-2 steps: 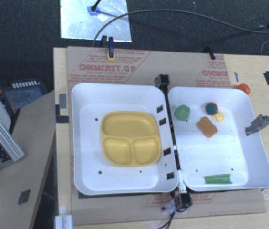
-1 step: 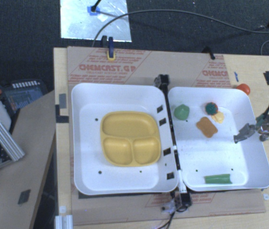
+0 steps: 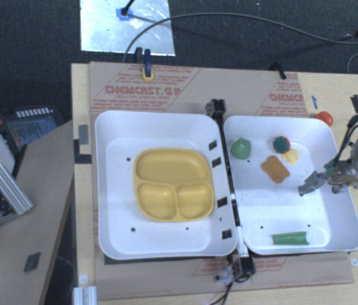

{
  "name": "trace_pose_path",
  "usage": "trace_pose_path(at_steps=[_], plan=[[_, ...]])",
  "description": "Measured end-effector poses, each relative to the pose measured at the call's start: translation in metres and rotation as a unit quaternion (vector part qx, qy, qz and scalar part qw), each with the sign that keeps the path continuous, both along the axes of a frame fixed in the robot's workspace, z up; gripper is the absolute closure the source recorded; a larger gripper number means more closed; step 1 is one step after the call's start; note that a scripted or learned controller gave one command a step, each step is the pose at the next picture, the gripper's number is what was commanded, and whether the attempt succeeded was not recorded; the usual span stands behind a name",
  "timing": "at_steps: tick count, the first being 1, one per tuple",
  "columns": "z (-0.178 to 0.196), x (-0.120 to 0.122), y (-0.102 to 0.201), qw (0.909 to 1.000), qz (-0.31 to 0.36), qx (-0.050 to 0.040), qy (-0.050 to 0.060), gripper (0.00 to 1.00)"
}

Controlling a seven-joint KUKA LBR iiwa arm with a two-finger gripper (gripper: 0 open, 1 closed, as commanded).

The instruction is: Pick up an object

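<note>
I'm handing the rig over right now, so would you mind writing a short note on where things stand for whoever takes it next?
End effector: low over the right side of the right bin, nothing visible between its fingers; whether it is open or shut cannot be told.
Right bin holds: green round piece, brown flat piece, teal-and-red piece beside a small yellow piece, green bar near the front edge.
Left bin: yellow divided tray.
Done: nothing picked up.
Left: grasp and lift one object.
</note>
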State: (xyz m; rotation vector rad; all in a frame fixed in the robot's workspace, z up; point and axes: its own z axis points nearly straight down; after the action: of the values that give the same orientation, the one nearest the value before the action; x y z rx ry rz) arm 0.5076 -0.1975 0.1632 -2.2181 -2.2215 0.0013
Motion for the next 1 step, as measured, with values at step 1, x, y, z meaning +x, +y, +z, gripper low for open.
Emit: trace_pose_path(at_steps=[1], plan=[[-0.0449, -0.0049, -0.0054, 1.0000, -0.001, -0.0002, 0.000, 0.00]])
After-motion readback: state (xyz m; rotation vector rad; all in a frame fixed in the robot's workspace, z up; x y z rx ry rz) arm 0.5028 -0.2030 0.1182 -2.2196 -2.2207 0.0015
